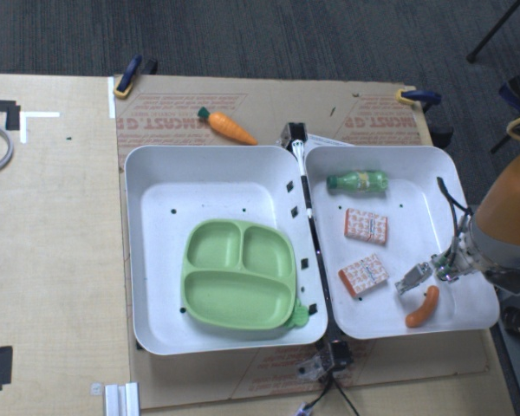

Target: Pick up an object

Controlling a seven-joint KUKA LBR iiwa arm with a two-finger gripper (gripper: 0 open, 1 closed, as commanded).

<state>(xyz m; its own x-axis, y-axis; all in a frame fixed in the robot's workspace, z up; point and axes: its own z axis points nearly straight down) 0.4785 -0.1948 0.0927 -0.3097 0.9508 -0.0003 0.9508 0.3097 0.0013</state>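
Altogether, two boxes [366, 225], one bottle [357, 181], one sausage [422, 307]; fingers [411, 279] spread apart, holding nothing.

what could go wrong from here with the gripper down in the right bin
1. The gripper sits just above the orange sausage near the right bin front rim; a descent slightly off could push it against the wall rather than grasp it.
2. The lower patterned box lies close to the gripper's left, so a sweep that way might knock it.
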